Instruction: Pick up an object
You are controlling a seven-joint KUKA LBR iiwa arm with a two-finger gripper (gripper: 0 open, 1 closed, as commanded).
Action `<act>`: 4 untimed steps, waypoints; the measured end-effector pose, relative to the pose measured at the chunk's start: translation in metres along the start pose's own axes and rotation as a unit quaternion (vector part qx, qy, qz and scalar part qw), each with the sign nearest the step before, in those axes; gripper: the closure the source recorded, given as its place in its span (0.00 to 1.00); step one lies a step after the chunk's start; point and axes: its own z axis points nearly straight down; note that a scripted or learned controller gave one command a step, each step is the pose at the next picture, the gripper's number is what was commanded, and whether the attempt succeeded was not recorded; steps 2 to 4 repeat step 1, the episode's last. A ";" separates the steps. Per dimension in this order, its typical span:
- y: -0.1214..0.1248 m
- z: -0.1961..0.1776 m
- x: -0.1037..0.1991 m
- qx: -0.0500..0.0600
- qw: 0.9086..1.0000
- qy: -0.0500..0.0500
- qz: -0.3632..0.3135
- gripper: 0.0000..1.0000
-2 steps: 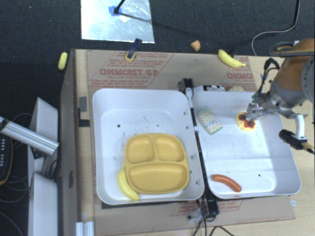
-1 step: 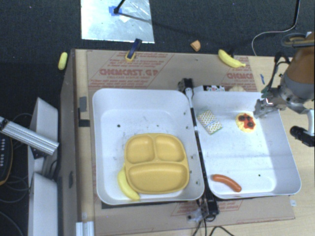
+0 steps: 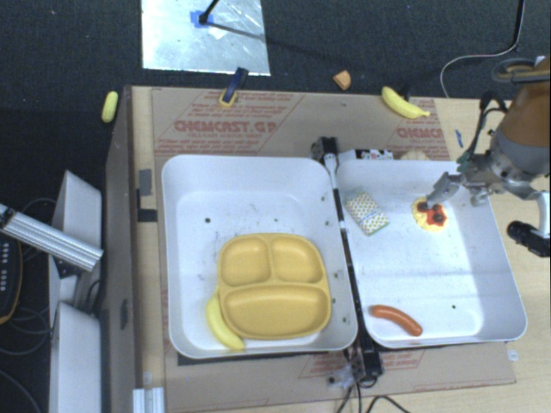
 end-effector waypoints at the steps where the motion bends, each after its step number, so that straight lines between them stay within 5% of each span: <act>1: 0.011 0.052 -0.002 0.001 1.000 0.000 -0.001 0.00; 4: 0.011 0.052 -0.002 0.001 1.000 0.000 -0.001 0.00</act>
